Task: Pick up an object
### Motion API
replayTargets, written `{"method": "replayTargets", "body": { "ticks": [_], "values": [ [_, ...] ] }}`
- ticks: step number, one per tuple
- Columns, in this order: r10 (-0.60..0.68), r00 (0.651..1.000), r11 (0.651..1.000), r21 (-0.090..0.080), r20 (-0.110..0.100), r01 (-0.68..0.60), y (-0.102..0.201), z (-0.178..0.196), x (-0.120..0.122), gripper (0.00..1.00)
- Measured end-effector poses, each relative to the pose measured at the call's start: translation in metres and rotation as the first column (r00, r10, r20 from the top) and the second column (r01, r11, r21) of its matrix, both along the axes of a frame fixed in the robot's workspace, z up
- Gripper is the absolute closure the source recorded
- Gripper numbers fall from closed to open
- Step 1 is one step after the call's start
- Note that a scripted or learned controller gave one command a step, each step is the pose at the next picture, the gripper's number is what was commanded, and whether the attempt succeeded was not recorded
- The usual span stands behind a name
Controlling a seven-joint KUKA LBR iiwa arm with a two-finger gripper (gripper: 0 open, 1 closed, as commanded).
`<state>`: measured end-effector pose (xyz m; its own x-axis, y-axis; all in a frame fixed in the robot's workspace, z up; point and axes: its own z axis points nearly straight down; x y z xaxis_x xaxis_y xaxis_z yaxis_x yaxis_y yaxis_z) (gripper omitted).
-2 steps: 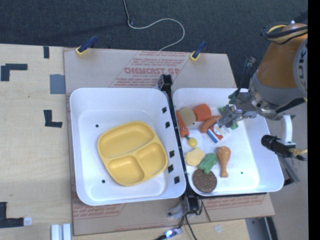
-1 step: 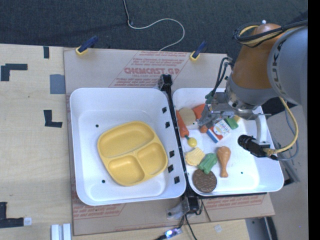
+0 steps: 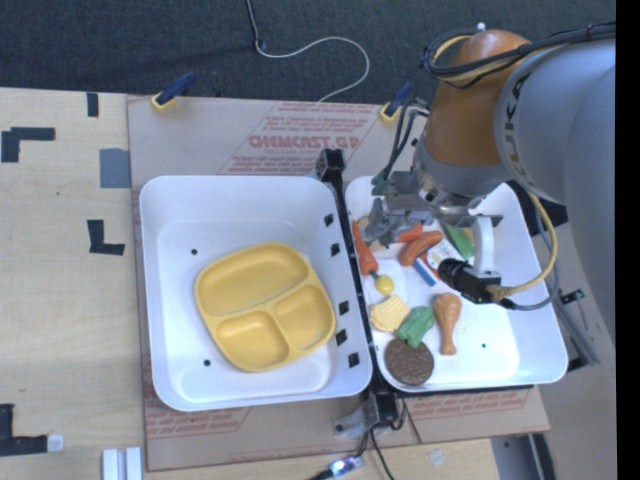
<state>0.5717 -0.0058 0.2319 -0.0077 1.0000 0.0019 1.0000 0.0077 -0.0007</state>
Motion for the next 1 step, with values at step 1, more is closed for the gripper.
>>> {"method": "replayTargets", "body": {
  "ticks": [1],
  "values": [
    [0.0,1.0,1.0,0.0,0.0,0.0,0.0542,0.0005,0.0218,1.0]
  ]
}}
